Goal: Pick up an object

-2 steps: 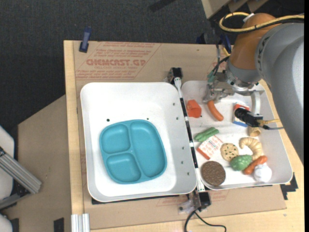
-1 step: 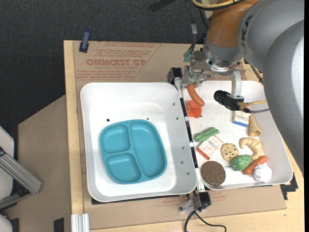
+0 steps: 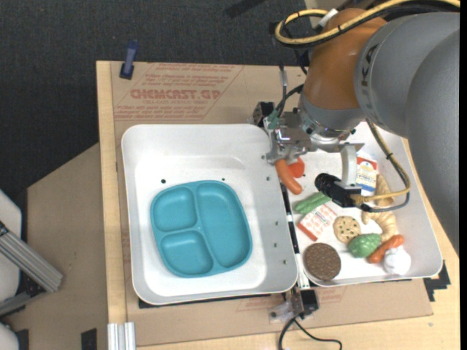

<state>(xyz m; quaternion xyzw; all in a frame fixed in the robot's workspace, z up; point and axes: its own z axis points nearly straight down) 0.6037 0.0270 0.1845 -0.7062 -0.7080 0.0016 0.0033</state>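
Your gripper (image 3: 286, 152) sits just above the carrot (image 3: 290, 178), which runs far-left to near-right; finger state unclear.

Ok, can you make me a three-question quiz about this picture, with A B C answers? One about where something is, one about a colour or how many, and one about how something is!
1. Where is the teal plastic divided tray?
A. In the left white bin
B. In the right white bin
C. On the cardboard outside both bins

2. How many compartments does that tray have?
A. Two
B. Three
C. Five

3. How is the tray lying?
A. Flipped upside down
B. Standing on its edge
C. Flat, hollow side up

Answers:
1. A, since it lies on the left bin's floor, while the toy food sits in the right white bin.
2. B, since one long section and two smaller ones show.
3. C, since you can look down into its hollows.

The grey robot arm's gripper hovers above the orange toy carrot at the right bin's left edge.
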